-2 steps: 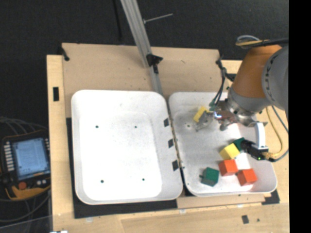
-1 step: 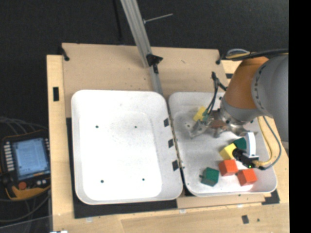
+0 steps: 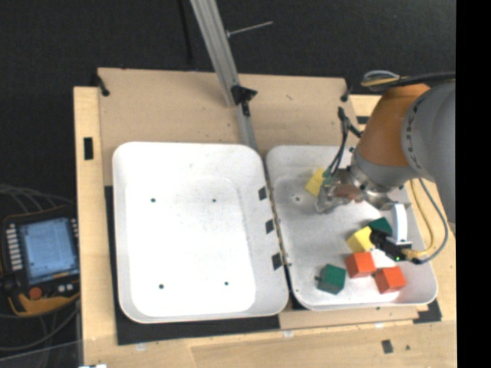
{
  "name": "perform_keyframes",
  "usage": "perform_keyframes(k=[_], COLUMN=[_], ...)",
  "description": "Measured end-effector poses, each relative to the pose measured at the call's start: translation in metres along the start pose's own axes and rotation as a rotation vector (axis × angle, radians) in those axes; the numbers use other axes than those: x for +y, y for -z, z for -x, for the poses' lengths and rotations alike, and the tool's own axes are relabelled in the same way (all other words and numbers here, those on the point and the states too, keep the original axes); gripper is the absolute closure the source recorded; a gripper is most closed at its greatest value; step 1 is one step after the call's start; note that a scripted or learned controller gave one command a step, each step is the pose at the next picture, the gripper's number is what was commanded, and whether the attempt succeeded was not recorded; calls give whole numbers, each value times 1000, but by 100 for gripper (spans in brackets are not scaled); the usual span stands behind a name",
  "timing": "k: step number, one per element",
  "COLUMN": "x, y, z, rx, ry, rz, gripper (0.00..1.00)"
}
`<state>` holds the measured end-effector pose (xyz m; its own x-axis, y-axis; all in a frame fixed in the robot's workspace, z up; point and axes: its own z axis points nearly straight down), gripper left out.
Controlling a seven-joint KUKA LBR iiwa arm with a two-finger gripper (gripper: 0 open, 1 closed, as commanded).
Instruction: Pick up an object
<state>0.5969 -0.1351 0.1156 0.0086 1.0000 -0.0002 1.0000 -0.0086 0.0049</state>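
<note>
Arm [image 3: 403, 133], grey w/ orange band, comes in from the right edge and bends down over the right bin [image 3: 295, 167], upper-middle part of it. Gripper [image 3: 331, 198] sits low at approx. the bin's upper centre, right against a yellow block [image 3: 316, 182]. The block shows just to the upper left of the gripper tip, touching or very nearly so. Poor view here: wrist and cabling cover the fingers, so I cannot tell whether they're spread or closed, or whether the yellow block is actually between them; it looks to be resting on the bin floor beside the tip.

Other objs sit in the lower right of the right bin, well apart from the gripper. Green block [image 3: 332, 278] near the bin's bottom edge, lower centre. Orange block [image 3: 360, 264] just to its upper right. Second orange block [image 3: 390, 279] further right, near the bin's lower-right corner. Small yellow piece [image 3: 358, 240] just above the first orange block, w/ a dark green piece [image 3: 380, 226] just beside it to the upper right, partly hidden by a cable.

Left bin [image 3: 192, 228] fills the centre-left of the frame, touching the right bin along its side. Grey pole [image 3: 219, 41] slants from the top centre down to the gap btwn the bins. Handheld screen unit [image 3: 42, 251] at the left edge, off the bench.
</note>
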Motion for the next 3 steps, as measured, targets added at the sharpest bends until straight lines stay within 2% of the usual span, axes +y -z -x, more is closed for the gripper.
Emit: perform_keyframes(k=[2,3], x=[-8,-6], y=[123,158], z=[12,14], rx=[-2,-1], ry=[10,11], rz=[3,1], gripper=[100,100])
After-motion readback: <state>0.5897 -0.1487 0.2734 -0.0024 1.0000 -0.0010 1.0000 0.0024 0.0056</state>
